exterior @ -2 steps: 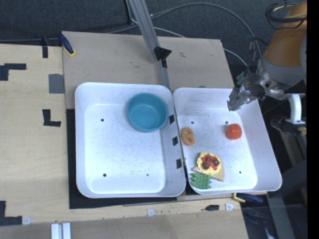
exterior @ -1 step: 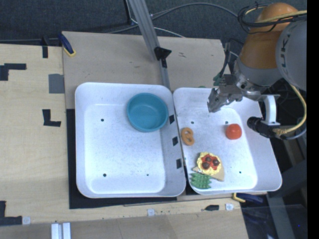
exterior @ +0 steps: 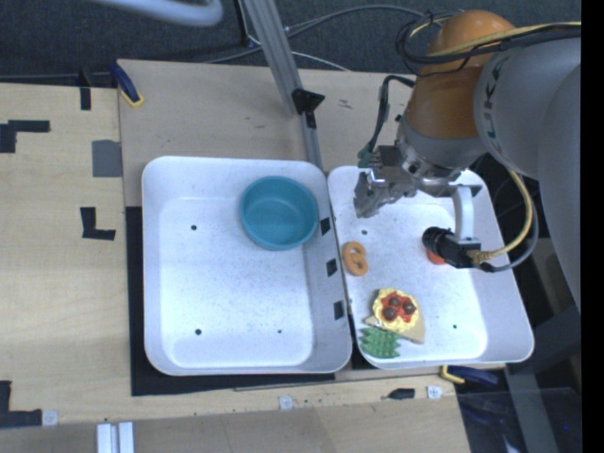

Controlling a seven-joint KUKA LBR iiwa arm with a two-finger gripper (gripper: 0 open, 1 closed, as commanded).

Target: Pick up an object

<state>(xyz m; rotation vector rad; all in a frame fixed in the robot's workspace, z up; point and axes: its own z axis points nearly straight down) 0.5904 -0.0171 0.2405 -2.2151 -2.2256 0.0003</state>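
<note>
My gripper (exterior: 370, 199) hangs over the far left part of the right bin (exterior: 491, 328), its grey fingers pointing down with nothing visible between them. A small brown pretzel (exterior: 355, 258) lies on the bin floor just below and in front of the gripper, apart from it. Nearer the front sit a yellow pizza slice with red toppings (exterior: 397, 311) and a green leafy piece (exterior: 379, 343) touching its lower left edge. A blue bowl (exterior: 278, 211) stands upright in the far right part of the left bin (exterior: 189, 347).
A slanted metal pole (exterior: 283, 59) crosses the bench behind the bins. A red and black part with a yellow cable (exterior: 445, 245) hangs off the arm over the right bin. The divider between the bins (exterior: 332, 272) runs beside the pretzel.
</note>
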